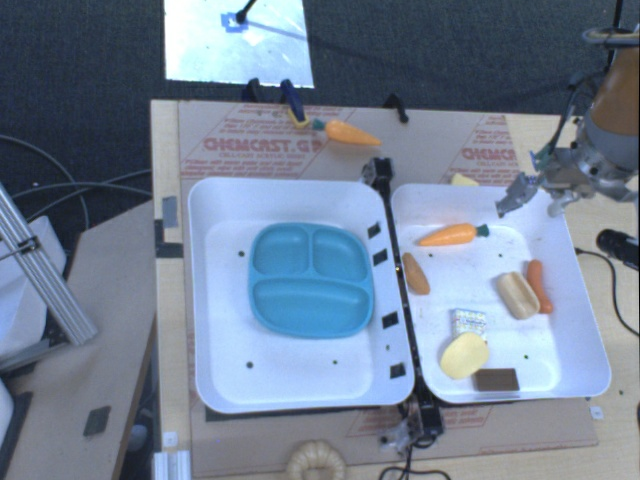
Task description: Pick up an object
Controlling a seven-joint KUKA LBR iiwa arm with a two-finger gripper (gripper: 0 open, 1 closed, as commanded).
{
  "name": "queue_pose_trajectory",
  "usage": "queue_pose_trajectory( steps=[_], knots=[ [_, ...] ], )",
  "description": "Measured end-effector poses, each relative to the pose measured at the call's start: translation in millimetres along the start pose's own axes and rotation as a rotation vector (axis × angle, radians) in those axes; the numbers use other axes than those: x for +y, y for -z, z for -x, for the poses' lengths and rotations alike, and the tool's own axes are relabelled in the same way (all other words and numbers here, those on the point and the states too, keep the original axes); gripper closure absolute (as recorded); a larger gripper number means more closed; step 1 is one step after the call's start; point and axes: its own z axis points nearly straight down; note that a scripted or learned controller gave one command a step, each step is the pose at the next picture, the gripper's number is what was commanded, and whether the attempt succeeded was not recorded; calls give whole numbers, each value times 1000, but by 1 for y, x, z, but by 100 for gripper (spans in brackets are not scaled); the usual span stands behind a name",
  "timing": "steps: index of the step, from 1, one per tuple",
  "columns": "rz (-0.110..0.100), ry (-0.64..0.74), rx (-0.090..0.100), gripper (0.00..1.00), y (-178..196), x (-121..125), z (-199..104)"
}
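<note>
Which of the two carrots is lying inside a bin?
The carrot in the right bin, near the gripper. The other carrot lies on the board behind the bins.

Left bin (215, 268): white moulded plastic, smooth, faint sheen.
Right bin (570, 298): same white plastic, smooth.
Divided plate (310, 278): light blue plastic, matt to satin, smooth.
Carrot in right bin (448, 234): orange plastic-looking toy food, glossy.
Carrot on board (345, 133): same orange, glossy finish.
Backing board (260, 143): tan cardboard with red print, matt.
Desk (110, 298): pale wood-like board, matt.
Floor (80, 58): dark carpet, rough, textured.
Square sheet on floor (240, 28): metallic-looking, reflective.
Gripper (540, 196): grey metal, dull sheen.
Angled rail at left (35, 258): bare aluminium-looking extrusion, brushed.
</note>
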Motion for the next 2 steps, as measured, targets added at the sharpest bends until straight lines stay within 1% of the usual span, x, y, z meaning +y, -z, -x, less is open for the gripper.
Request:
queue_pose_trajectory(
  steps=[1,2],
  knots=[
    [-5,-1,1,0,-59,-8,-3],
    [-4,-1,0,0,-121,-7,0]
  ],
)
